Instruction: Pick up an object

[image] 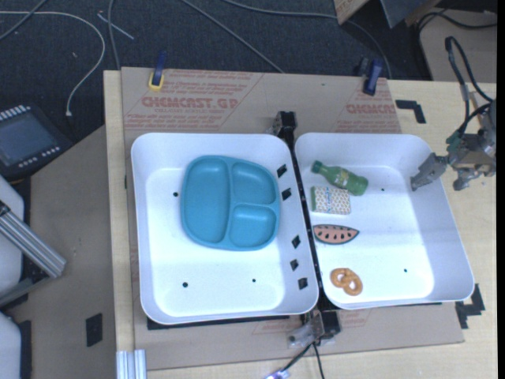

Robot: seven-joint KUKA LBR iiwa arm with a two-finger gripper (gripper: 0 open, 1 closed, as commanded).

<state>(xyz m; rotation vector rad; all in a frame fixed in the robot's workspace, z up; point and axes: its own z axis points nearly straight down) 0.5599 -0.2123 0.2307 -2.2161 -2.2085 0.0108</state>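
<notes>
Pretzel (346, 281) nearest, then watermelon slice (336, 234), bottle (340, 178); tool (446, 176) released at right bin (442, 235) edge

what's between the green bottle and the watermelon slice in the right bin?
A small patterned packet lies between the green bottle and the watermelon slice in the camera view.

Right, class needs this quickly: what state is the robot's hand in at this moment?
Hand: open, holding nothing, poised at the right bin's right rim, apart from the toy food.
</notes>
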